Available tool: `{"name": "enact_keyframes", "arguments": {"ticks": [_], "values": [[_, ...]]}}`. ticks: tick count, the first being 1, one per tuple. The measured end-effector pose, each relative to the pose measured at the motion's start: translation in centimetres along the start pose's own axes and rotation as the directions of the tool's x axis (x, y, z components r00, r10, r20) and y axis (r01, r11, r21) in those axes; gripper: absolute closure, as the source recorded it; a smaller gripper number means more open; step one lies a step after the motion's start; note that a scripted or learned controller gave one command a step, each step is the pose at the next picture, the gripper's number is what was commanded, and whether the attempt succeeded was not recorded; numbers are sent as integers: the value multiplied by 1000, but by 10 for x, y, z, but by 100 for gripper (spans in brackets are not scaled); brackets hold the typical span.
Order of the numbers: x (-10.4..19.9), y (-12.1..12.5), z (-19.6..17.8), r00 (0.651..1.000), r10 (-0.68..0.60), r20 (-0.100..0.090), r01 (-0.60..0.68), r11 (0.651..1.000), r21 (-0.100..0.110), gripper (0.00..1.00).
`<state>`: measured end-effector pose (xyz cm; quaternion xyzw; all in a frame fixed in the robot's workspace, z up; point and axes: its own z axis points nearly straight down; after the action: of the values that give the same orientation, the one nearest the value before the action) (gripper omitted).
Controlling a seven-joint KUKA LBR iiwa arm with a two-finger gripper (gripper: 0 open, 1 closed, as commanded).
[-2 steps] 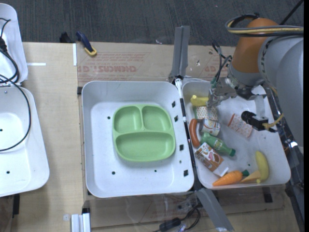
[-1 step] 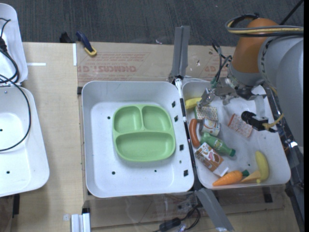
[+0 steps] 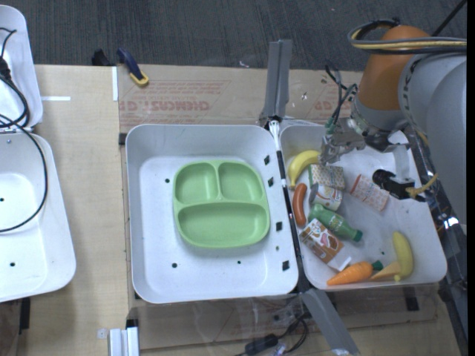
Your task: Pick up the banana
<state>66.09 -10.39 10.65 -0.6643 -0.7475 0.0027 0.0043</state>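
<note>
Banana [image 3: 299, 163] lies just beside the hand [image 3: 329, 153] (grip state unclear) — descend squarely over its curve.

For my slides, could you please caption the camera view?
Gripper hovers beside a banana in the right bin.

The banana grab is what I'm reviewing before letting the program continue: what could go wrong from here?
Two likely risks. The banana lies against the right bin's wall, with a hot dog and a packet close by, so the gripper may catch those or the wall. A second yellow piece near the carrot could be mistaken for the target.
</note>
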Motion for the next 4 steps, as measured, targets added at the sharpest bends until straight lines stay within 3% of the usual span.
{"name": "enact_keyframes", "arguments": {"ticks": [1, 2, 3, 4], "values": [[0, 0, 0, 1000, 0, 0, 0, 1000, 0, 0], [3, -1, 12, 999, 53, 3, -53, 999, -3, 0], [3, -1, 7, 999, 52, 1, -52, 999, 0, 100], [0, -2, 18, 989, -149, 4, 149, 989, -5, 100]]}}
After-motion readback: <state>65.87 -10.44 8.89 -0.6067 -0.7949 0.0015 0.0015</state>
